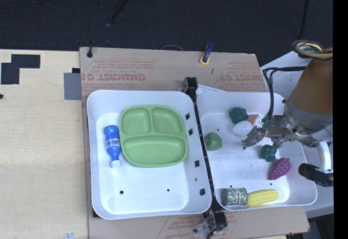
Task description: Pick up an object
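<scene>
My gripper (263,140) hangs over the middle of the right bin (304,200), open, with nothing between its fingers. A small dark green toy (267,152) lies just below it, on the bin floor. A white egg-shaped piece (240,129) sits just left of the left fingertip (249,141), beside a dark teal toy (237,115) and a small orange bit (253,119). A green round toy (213,141) rests near the bin's left wall. Purple grapes (279,167) lie at the lower right. A corn cob (263,197) and a small can (234,197) sit along the front wall.
The left bin (103,200) holds a green divided plate (153,135) and a blue bottle (112,145) by its left wall. A black divider (200,145) runs between the bins. The arm's orange band (315,88) and cables stand at the right.
</scene>
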You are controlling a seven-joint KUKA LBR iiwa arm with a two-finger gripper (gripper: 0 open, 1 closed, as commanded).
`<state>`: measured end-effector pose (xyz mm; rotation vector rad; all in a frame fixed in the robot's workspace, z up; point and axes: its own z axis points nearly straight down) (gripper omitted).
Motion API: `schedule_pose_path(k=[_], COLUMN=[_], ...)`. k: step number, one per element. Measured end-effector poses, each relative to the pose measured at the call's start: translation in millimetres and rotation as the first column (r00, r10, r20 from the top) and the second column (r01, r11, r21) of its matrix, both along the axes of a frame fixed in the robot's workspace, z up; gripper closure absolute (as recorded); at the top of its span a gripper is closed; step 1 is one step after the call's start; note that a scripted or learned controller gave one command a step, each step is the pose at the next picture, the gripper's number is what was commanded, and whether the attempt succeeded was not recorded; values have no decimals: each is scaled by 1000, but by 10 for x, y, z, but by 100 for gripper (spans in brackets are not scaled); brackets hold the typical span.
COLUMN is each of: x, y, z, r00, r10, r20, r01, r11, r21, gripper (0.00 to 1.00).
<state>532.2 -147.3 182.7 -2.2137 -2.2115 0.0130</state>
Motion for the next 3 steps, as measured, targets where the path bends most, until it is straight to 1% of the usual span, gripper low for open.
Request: schedule_pose_path(k=[1, 2, 3], x=[28, 42, 38], y=[-4, 102, 125], z=[60, -535, -977], r00=[1000, 1000, 1000], r10=[2, 2, 2], r20=[11, 6, 10], r01=[-2, -2, -2], r11=[1000, 1000, 1000], r21=[-2, 0, -1], gripper=[0, 0, 0])
